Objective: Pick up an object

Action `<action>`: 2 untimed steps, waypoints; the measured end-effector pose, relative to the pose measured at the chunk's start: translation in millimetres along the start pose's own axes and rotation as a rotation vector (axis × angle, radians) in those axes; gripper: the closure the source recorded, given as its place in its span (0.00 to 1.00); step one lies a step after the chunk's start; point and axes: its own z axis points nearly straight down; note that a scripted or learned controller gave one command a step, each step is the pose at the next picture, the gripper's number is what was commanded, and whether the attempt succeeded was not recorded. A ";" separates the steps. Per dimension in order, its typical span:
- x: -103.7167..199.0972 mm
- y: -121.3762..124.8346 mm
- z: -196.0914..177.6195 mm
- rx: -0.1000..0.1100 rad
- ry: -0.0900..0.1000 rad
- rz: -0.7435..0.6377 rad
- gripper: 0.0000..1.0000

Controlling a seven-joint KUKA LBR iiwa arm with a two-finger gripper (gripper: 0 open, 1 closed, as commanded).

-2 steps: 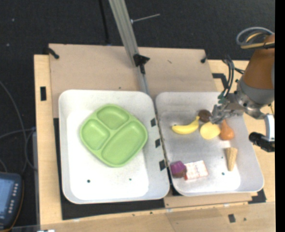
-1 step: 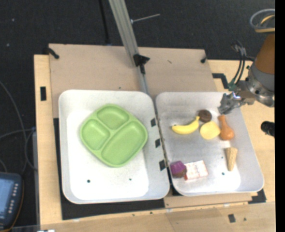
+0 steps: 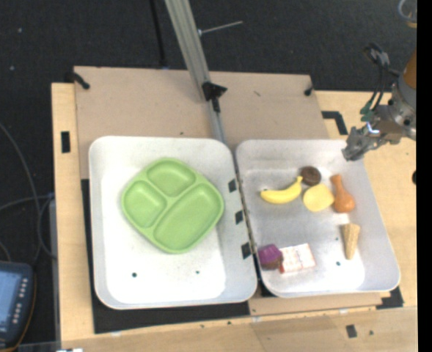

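Right bin (image 3: 370,270) w/ curved yellow banana (image 3: 282,193); jaws' state can't tell.

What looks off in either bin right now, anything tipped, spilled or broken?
Nothing stands out. The green plate lies flat in the left bin; the banana and other small items rest loosely in the right bin.

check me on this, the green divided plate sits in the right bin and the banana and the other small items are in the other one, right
Not quite. The camera view shows the green divided plate in the left bin, not the right one. The banana and the other small items do lie together in the other bin, the right bin.
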 end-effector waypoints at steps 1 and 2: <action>46.7 13.3 15.1 0.007 0.003 -0.003 1.00; 94.9 26.7 11.6 0.005 0.003 -0.004 1.00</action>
